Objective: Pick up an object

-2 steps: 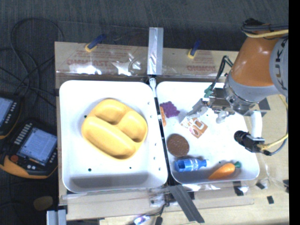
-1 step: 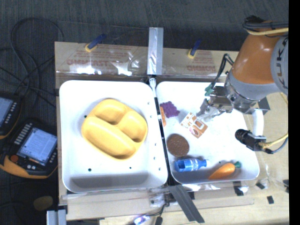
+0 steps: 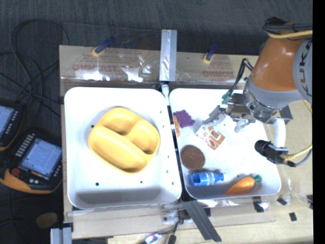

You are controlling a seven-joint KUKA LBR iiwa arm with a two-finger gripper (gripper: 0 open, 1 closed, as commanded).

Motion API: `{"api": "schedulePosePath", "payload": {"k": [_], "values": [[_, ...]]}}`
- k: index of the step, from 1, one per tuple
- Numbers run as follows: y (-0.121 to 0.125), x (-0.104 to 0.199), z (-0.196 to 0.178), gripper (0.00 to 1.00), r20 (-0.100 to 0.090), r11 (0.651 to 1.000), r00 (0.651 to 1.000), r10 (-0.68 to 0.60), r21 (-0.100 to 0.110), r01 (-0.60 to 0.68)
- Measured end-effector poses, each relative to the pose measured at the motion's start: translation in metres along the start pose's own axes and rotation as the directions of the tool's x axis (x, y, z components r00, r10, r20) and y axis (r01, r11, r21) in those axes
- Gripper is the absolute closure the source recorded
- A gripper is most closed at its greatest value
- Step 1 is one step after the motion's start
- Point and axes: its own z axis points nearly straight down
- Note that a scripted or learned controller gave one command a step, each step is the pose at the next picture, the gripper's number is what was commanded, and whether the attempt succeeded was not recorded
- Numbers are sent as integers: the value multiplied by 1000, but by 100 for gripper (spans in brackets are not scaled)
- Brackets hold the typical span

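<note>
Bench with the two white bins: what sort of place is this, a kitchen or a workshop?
Most likely a robotics lab. A robot arm reaches over the right bin, which holds toy-like items such as a carrot, and handheld control pendants lie beside the bench.

Dark grey carpet floor [image 3: 101,9] surrounds the wooden bench [image 3: 68,52]. Black cables [image 3: 35,34] loop over the carpet left of the bench. Two handheld control pendants [image 3: 33,161] with lit screens lie left of the bench, orange-black casing. Clear plastic sheet [image 3: 122,65] along the bench's far edge, held by two blue-yellow clamps [image 3: 104,44]. Grey metal strip [image 3: 168,55] upright at the middle of the bench's far edge. Lighting even, bright.
</note>
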Motion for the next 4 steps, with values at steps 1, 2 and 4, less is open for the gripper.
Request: {"api": "schedulePosePath", "payload": {"k": [1, 2, 4], "values": [[22, -15, 77, 0, 4, 978, 978, -209, -3, 209], [40, -24, 146, 0, 4, 927, 927, -375, -4, 375], [49, -21, 131, 100, 8, 773, 773, -634, -1, 634]]}}
